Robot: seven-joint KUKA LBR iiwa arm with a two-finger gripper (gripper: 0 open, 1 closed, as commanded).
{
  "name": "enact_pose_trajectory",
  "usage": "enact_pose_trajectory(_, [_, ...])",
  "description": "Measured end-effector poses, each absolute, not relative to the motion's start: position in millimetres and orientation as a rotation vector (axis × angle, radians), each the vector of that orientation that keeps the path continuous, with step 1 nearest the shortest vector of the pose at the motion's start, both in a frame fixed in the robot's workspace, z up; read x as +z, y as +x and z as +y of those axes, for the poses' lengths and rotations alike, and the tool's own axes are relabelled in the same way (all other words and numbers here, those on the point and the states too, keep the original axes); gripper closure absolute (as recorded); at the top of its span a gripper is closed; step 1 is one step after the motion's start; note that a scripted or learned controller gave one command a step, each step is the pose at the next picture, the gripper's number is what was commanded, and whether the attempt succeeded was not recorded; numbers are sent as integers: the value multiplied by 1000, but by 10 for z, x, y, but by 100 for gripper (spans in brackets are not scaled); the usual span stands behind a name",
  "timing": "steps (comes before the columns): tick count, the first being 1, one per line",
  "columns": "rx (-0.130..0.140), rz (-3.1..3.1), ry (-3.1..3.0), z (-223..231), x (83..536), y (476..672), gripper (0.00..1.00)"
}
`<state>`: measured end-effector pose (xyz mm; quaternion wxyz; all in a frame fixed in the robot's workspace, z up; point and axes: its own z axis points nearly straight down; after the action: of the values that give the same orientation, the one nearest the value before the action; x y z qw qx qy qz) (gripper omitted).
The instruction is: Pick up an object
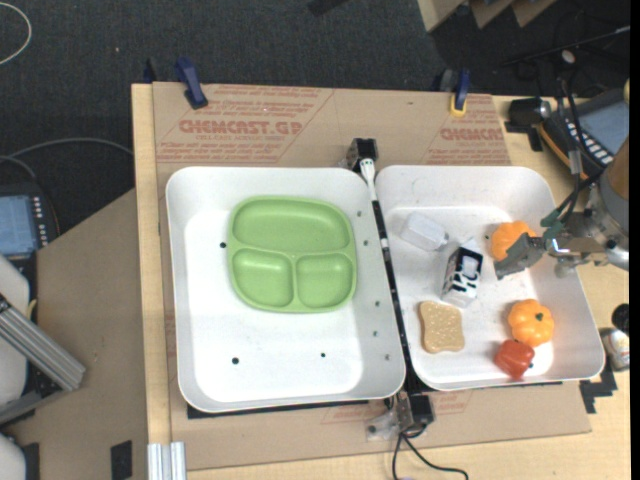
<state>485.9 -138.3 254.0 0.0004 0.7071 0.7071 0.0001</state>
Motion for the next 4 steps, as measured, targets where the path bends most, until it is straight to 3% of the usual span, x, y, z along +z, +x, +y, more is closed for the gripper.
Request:
enact_pose_trajectory(1, [-5, 2221, 2230, -1794, 1159, 4774, 0])
enact_pose_trajectory(2, [5, 2223, 2211, -1647, 1173, 5527, 0])
enact_pose_trajectory(3, [-1, 2224, 2226, -1414, 1365, 4982, 0])
enact_pose_trajectory(4, [-2, 2228, 2223, -920, 919, 4777, 0])
